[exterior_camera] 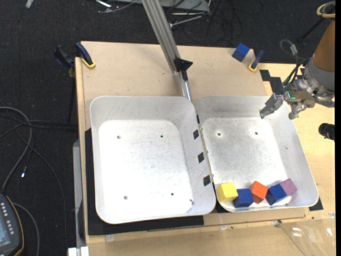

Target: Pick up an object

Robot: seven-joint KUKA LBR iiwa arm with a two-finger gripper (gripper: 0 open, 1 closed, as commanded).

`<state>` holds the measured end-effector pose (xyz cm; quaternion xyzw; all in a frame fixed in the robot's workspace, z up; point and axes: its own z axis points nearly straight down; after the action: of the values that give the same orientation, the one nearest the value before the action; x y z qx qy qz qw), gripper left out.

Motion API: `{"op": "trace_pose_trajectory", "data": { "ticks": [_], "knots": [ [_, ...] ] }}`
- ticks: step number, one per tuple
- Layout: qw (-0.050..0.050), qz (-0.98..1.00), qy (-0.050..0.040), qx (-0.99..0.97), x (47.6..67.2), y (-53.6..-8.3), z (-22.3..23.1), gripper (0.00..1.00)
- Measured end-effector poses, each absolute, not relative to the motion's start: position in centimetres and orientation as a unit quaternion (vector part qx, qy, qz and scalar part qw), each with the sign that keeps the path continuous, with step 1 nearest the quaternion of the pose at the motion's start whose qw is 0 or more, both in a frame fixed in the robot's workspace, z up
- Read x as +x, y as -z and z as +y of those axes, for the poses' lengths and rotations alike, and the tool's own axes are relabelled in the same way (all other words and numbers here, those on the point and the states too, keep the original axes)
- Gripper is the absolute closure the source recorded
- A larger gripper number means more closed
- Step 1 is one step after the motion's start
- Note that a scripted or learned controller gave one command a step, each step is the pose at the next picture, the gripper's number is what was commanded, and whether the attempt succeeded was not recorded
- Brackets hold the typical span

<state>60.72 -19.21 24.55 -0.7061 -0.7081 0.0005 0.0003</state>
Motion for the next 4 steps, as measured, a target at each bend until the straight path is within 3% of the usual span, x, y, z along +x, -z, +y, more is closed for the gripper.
{"op": "trace_pose_trajectory", "data": {
  "ticks": [1, 2, 3, 4],
  "knots": [
    [0.001, -0.709, -0.0009, -0.705, 67.4, -15.0, -18.6, 0.00],
    [0.003, -0.710, -0.0011, -0.705, 65.8, -9.1, -12.9, 0.00],
    [0.001, -0.706, -0.0007, -0.708, 61.0, -11.0, -11.8, 0.00],
    [-0.002, -0.709, 0.0023, -0.705, 56.6, -20.0, -7.8, 0.00]
  ]
}}
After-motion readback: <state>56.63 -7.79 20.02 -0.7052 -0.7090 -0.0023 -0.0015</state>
